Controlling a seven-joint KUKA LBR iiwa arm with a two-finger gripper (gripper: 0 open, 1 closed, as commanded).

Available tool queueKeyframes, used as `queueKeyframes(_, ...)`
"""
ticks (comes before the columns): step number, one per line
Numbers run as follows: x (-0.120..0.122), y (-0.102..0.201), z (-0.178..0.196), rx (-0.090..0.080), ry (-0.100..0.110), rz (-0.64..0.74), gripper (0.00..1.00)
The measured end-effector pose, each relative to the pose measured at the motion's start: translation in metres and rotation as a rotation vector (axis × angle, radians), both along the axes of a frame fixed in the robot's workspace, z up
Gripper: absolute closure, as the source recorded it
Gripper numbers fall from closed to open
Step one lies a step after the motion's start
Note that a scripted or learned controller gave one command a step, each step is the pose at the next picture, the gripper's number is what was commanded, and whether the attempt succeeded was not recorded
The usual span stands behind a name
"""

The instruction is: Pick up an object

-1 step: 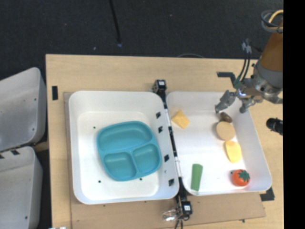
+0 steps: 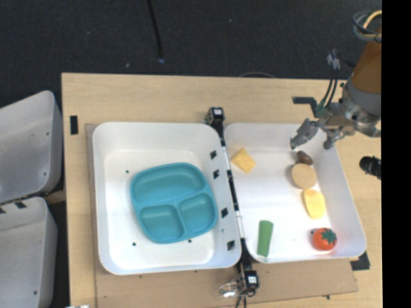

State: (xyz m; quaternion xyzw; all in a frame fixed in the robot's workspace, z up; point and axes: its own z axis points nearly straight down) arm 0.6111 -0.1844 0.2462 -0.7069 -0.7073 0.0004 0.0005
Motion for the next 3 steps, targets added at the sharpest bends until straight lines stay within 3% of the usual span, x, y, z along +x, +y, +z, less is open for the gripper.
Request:
queueKeyframes(2, -0.012, -0.006, -0.093, -0.001, 0.005, -0.003, 0.00)
queueKeyframes(3, -0.009, -0.009, -0.140, -0.008, -0.008, -0.007, 0.00)
